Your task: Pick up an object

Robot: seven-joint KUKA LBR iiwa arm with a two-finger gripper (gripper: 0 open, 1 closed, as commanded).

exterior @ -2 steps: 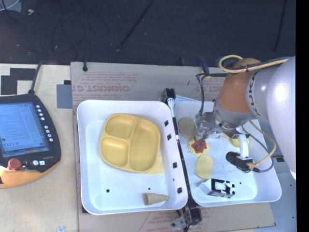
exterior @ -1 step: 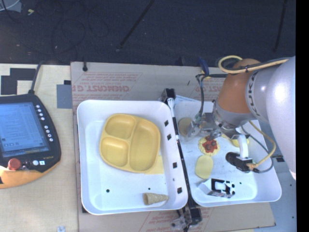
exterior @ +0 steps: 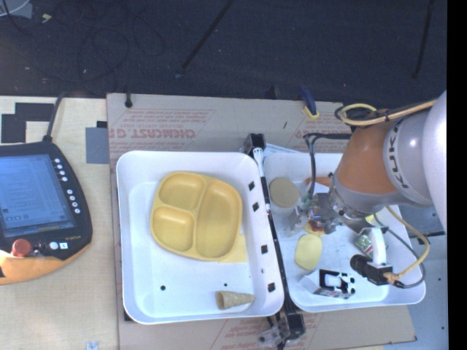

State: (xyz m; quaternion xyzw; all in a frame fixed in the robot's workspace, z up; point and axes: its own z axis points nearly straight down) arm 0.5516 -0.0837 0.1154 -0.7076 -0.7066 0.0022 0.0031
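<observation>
My gripper [exterior: 312, 221] hangs low in the right bin [exterior: 408, 292], under the orange band of the arm [exterior: 368, 170]. Just below it lies a pale yellow lemon-like object [exterior: 309, 251], close to or touching the gripper. A tan round disc [exterior: 284, 192] sits to the gripper's upper left. A black-and-white object [exterior: 336, 282] lies near the bin's front wall. A white and green tube-like object [exterior: 373, 242] lies to the right.
The left bin [exterior: 135, 268] holds a yellow divided plate [exterior: 197, 214] and a small tan cone [exterior: 233, 298] near its front. A tablet pendant [exterior: 40, 199] lies on the bench at far left. Cables loop around the arm at right.
</observation>
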